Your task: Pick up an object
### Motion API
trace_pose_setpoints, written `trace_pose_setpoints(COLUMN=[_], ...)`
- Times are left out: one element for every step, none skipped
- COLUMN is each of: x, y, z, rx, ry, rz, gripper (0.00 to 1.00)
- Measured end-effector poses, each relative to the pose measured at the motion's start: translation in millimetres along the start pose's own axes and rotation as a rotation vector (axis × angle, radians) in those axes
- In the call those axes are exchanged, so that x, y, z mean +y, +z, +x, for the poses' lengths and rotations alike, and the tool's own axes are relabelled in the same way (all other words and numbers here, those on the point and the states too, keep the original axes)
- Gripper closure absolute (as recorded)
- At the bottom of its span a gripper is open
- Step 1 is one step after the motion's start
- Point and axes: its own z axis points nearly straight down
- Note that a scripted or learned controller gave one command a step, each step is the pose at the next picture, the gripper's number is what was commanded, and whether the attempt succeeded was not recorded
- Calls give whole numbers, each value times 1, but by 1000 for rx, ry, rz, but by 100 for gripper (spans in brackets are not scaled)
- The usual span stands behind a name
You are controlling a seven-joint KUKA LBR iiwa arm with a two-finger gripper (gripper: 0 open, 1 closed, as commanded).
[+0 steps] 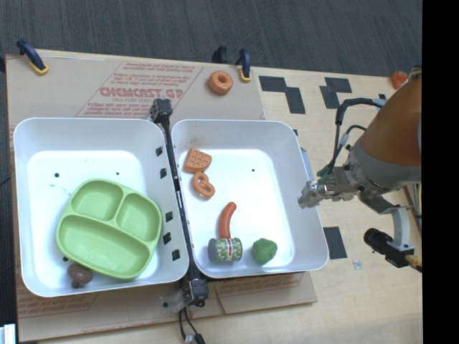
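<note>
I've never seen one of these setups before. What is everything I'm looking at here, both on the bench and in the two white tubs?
White bins: 2, side by side; left bin, right bin.
Divided plate: 1, light green, left bin.
Brown lump: 1, left bin's near corner, beside the plate.
Waffle: 1, orange, right bin, far left.
Pretzel: 1, orange-brown, just below the waffle.
Sausage: 1, red-orange, right bin middle.
Striped can: 1, green patterned, lying near front.
Green blob: 1, right of the can.
Doughnut: 1, orange, on the bench behind the bins.
Clamps: blue, on the bench's far edge.
Gripper: 1, grey, at the right bin's right rim.
</note>
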Motion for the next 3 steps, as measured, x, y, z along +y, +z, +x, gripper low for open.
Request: trace_pose_setpoints(x=[-1,1,0], y=[17,-13,14], z=[0,-1,0], rx=[1,-1,1], ry=[-1,-1,-2], rz=[4,-2,4], gripper=[100,100,100])
